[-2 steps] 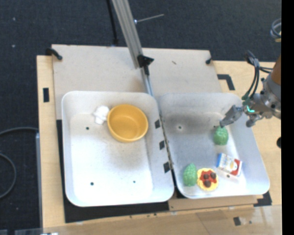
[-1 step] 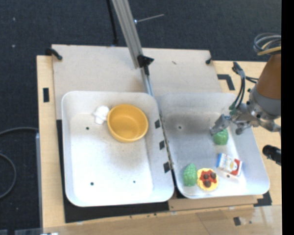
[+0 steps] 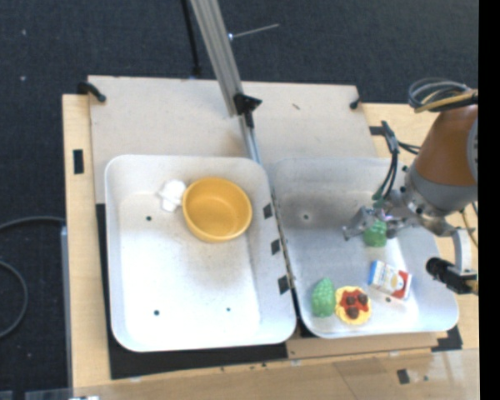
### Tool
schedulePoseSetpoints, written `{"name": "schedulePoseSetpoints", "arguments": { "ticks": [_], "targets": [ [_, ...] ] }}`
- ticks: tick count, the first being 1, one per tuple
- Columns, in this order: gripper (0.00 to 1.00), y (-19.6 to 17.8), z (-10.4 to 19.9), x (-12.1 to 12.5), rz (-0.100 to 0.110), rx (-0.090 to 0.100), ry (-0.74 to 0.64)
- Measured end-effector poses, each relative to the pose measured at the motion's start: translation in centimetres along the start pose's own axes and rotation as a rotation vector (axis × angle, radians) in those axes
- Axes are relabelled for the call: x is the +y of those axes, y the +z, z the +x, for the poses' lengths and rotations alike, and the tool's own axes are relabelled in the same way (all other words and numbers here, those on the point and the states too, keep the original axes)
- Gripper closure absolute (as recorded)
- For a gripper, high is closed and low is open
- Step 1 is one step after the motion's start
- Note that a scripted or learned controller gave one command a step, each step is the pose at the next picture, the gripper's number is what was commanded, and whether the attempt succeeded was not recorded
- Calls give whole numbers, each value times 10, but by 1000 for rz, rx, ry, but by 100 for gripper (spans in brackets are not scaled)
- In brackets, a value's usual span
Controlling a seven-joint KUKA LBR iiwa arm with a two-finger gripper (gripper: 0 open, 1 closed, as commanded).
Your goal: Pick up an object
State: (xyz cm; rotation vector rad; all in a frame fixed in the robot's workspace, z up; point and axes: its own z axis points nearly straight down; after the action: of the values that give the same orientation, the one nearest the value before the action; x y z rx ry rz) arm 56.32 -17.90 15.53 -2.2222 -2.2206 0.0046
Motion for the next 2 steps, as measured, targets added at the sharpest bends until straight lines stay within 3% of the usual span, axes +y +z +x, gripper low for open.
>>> {"name": "schedulePoseSetpoints", "arguments": {
  "ticks": [1, 2],
  "targets": [
    [0, 53, -2, -1, 2, -1, 1],
    [100, 39, -2, 1, -7, 0, 4]
  ]
}}
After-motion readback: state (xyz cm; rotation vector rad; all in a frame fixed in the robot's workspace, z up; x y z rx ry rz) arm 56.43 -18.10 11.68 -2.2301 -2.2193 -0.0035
